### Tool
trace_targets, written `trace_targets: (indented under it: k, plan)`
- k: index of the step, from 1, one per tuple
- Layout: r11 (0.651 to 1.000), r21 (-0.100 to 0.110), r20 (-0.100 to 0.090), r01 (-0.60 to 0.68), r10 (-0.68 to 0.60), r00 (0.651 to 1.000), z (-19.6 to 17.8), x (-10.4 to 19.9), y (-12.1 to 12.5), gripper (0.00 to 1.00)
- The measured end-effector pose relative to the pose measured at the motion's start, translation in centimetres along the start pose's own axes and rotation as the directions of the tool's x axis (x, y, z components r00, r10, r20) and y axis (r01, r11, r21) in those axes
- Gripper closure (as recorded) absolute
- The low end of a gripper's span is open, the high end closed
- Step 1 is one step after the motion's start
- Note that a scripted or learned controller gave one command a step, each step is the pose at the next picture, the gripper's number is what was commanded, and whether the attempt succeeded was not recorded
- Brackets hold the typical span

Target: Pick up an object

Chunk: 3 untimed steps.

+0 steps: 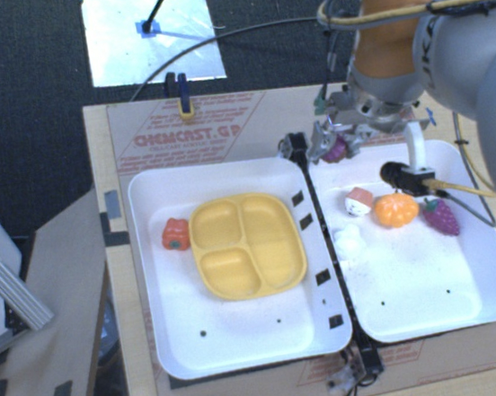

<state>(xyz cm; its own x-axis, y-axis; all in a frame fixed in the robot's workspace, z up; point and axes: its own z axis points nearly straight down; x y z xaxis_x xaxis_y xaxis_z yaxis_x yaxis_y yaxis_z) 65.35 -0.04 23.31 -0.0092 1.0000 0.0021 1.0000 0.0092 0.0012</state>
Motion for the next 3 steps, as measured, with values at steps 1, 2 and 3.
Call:
trace_targets:
  k: [1,2,3]
  plan:
    - [1.0,0.001,0.0,0.0,0.0,1.0,-0.3,5.6,-1.4,1.0]
    - [1.0,0.002,0.001,0.0,0.0,1.0,1.5,10.7,-1.9,1.0]
    - [1.0,0.0,0.002,-0.005,0.005,1.0,1.4,10.4,-1.9,0.0]
